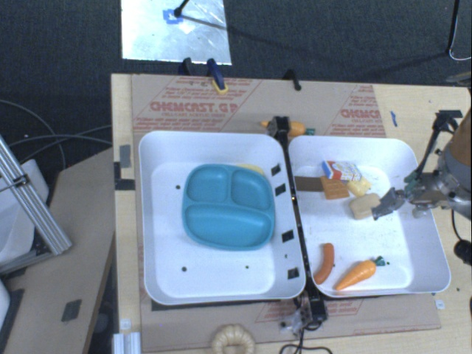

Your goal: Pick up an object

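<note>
I have the gripper low over the right bin, coming in from its right edge, with its fingertips just beside a pale beige block near the bin's middle. At this slant I cannot tell whether the jaws are wide or narrow, and I see nothing held between them.

The beige block looks like my nearest target. It sits close to a brown cracker-like slab, a small yellow piece and a red-and-white carton, all bunched toward the bin's back edge. A toy carrot and a toy sausage lie well apart, near the front edge. The left bin carries a blue divided plate.

To do this well, I would centre the tips over the block so one finger drops on each side, rather than nudging it from the right into the cluster. I judge a push would slide it against the slab. I would descend straight, close firmly, then lift slowly and check that the block rises with the fingers.
</note>
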Controlling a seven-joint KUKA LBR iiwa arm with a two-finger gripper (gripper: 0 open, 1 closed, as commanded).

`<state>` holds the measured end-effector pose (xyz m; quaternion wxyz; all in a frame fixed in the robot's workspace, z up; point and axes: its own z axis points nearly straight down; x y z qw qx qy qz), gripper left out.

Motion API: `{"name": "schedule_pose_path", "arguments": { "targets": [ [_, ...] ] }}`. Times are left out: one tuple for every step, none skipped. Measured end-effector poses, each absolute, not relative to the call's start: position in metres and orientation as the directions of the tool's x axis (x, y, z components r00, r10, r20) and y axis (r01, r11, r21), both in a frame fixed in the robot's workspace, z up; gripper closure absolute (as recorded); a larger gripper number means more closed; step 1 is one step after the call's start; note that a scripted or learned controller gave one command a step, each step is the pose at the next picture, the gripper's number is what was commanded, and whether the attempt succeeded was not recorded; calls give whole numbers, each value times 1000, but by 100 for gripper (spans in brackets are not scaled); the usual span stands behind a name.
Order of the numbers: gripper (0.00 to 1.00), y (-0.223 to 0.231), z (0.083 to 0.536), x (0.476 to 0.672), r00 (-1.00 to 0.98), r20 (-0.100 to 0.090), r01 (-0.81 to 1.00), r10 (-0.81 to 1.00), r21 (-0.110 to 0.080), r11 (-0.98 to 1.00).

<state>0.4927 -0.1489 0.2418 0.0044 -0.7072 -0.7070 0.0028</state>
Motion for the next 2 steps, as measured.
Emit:
{"name": "schedule_pose_path", "arguments": {
  "targets": [
    [0,-148,247,495,-3,0,1000,1000,2,3],
    [0,-154,196,504,-1,1,1000,1000,-3,1]
  ]
}}
